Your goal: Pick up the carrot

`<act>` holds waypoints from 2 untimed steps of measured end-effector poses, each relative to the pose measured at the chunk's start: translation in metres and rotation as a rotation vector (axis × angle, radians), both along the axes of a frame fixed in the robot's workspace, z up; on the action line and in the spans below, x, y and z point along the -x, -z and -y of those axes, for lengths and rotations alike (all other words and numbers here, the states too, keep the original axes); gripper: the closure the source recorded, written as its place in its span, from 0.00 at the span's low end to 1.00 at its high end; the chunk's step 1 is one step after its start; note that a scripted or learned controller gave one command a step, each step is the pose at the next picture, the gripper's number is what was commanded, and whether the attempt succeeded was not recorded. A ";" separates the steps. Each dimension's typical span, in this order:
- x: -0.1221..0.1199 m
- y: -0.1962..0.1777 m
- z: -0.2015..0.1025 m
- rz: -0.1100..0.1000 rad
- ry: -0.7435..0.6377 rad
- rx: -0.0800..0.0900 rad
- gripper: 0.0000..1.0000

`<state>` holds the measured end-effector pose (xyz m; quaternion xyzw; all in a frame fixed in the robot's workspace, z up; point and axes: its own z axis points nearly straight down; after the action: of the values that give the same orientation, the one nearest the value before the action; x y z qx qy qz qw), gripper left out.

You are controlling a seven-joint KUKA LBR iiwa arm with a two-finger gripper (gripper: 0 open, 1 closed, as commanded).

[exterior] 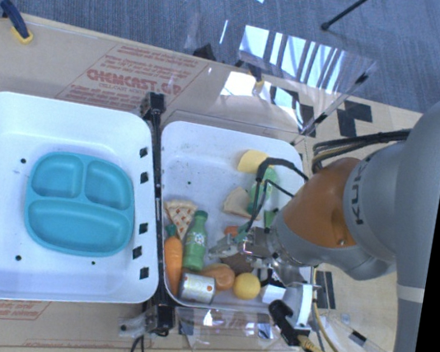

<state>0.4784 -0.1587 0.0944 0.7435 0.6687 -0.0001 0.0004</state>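
The carrot is orange and elongated. It lies along the left wall of the right bin, near the front corner, between that wall and a green bottle. My gripper hangs low over the middle of the right bin, below the orange wrist band. It is to the right of the carrot, a bottle's width away, and just above a small orange fruit. Nothing is visibly held.
Crowded round the carrot are a pizza slice, a metal can, a lemon, a bread slice and a yellow block. The left bin holds a teal divided plate.
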 end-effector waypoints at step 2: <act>0.002 0.002 0.006 -0.007 -0.374 -0.006 1.00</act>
<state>0.4767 -0.1649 0.0922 0.6061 0.7954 -0.0004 -0.0043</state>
